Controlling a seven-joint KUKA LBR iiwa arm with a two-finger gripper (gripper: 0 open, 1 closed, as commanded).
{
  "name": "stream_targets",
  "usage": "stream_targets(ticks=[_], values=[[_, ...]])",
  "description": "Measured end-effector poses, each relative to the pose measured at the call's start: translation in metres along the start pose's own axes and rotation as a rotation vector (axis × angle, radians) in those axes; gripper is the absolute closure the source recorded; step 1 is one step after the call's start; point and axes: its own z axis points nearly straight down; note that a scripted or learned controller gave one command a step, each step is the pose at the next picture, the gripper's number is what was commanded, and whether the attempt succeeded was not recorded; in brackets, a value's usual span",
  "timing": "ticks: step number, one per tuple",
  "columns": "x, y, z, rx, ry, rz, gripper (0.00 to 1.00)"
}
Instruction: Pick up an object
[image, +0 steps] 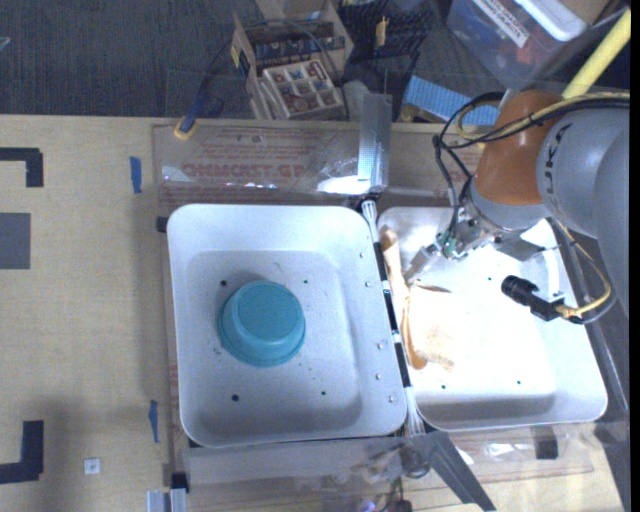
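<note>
Teal bowl (262, 322) sits upside down in left bin (190, 250), well apart from the arm. Gripper (432, 255) hangs low over right bin (570, 400), near its upper-left corner. Gripper state: cannot tell.

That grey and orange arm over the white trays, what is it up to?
It is a robot arm trying to pick something up. It reaches in from the right, and its gripper is down in the right bin, near that bin's far left corner. The picture is too bright there to tell whether it has hold of anything. An orange-brown smear or flat thing lies along the bin's left side. In the left bin, a blue bowl sits upside down, untouched.
</note>
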Motion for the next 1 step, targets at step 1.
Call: stream_targets(ticks=[1], values=[[0.0158, -0.0242, -0.0009, 0.002, 0.004, -0.079, 0.00]])
